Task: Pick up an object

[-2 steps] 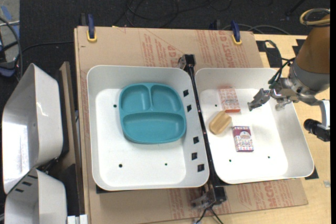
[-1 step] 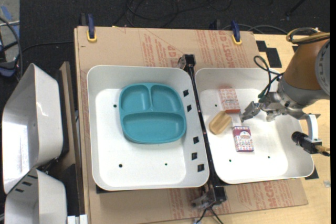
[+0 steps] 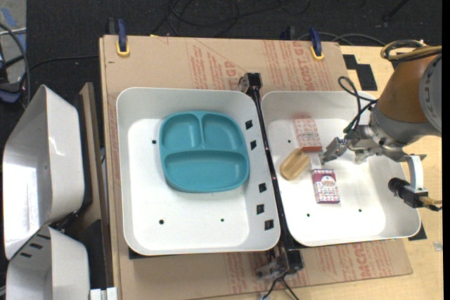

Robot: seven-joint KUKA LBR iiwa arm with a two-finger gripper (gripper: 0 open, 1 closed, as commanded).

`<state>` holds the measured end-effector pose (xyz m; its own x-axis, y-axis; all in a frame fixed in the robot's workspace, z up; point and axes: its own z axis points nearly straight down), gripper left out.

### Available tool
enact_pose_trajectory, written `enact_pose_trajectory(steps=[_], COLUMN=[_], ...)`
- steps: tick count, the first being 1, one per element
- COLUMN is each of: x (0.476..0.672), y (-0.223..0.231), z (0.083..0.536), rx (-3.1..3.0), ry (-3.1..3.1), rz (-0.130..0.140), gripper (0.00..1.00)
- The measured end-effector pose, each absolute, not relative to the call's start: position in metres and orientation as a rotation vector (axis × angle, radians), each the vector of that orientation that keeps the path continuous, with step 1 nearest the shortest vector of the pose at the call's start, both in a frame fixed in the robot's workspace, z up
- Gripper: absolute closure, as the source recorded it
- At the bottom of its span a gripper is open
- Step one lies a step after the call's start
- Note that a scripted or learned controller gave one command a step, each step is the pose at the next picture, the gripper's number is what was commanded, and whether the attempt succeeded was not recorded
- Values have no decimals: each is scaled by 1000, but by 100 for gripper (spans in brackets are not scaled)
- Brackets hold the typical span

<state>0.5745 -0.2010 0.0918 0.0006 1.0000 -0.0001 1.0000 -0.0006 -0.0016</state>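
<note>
Hovering low, the gripper point(image 3: 332, 150) holds nothing.
Its finger spread I cannot tell; a card box point(image 3: 325, 186) lies just below.

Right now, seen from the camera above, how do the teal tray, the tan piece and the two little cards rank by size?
1. Teal tray, largest by far.
2. Dark red card and pale patterned card: too alike to rank.
3. Tan piece, slightly smaller, though close to the cards.

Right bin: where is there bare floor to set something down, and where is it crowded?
In the right bin, bare floor runs along the near wall below the maroon box, and at the far right corner. The middle left is crowded: the tan bread-like piece, a pale patterned packet and the box cluster there, with the gripper beside them.
</note>
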Motion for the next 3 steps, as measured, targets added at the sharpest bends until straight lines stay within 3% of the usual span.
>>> enact_pose_trajectory(steps=[1,2,3], x=[575,585,579], y=[-201,-195,-196], z=[103,153,213], rx=[-2222,-2221,-2223], ry=[-2222,-2229,-2229], rz=[0,-5,-5], gripper=[100,100,100])
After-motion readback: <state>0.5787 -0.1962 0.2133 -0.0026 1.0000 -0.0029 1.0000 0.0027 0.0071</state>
